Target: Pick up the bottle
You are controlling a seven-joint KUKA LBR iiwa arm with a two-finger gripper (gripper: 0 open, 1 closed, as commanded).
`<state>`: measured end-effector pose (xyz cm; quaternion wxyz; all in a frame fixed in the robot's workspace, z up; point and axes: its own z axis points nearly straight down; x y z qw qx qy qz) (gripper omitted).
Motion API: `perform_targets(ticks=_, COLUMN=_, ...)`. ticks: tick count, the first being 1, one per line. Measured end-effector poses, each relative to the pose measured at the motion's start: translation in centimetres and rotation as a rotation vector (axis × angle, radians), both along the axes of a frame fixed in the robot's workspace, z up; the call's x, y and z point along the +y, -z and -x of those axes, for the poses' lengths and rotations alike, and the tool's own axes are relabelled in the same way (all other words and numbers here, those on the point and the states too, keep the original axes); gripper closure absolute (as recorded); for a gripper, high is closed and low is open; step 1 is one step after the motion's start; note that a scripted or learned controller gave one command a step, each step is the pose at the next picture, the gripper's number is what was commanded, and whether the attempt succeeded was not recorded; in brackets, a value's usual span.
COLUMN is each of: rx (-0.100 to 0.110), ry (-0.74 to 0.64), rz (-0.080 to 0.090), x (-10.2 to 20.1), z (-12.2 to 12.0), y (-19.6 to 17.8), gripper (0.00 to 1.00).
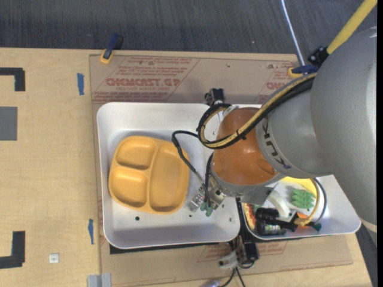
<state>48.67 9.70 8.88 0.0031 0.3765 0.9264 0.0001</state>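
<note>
Grey arm (335, 100) over both bins, pincer (206, 203) state unclear, yellow divided plate (149, 173) left.

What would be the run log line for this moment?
arm: over bins | gripper: low in left bin, beside yellow tray | bottle: not held

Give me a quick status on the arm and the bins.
Gripper low in left bin, beside yellow divided plate. Bottle not identifiable. Arm covers much of right bin clutter.
</note>
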Motion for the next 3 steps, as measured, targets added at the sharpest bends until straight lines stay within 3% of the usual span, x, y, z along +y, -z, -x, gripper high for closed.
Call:
perform_targets(ticks=1, rx=0.002, ry=-0.302, rz=-0.001, x=-9.6, z=0.7, y=-9.6, gripper=1.00)
perform_targets(ticks=2, rx=0.002, ry=-0.301, rz=-0.003, x=4.4, z=0.3, y=-11.0, gripper=1.00)
perform_targets(ticks=3, rx=-0.005, ry=-0.556, rz=0.002, x=-0.3, z=-1.1, y=0.0, gripper=1.00)
